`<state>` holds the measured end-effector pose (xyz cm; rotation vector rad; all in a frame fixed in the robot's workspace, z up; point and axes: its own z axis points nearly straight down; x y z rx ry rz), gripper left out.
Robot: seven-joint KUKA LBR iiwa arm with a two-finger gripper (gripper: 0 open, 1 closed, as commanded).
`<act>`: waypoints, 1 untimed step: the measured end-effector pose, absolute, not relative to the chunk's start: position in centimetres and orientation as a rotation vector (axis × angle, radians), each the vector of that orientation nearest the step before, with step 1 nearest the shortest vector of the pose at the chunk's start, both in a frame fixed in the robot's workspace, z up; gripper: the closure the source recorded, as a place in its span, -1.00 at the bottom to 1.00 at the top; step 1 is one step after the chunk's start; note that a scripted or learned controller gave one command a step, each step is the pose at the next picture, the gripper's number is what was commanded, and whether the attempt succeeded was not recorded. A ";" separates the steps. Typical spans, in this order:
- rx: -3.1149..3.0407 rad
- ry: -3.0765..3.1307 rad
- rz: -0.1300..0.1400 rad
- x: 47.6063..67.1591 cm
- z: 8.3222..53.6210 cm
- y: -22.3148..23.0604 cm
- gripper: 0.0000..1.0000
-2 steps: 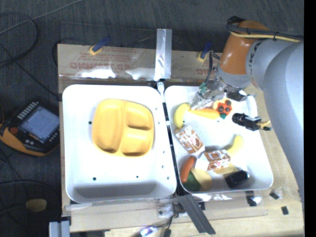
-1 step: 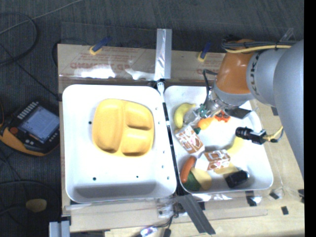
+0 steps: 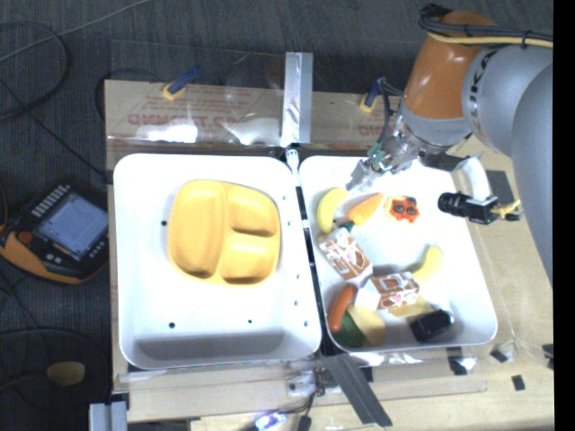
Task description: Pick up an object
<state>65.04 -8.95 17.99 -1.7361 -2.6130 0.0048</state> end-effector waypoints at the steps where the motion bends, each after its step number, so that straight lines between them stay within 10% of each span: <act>1: -1.736 -2.613 0.005 65.0 18.0 -8.9 -1.00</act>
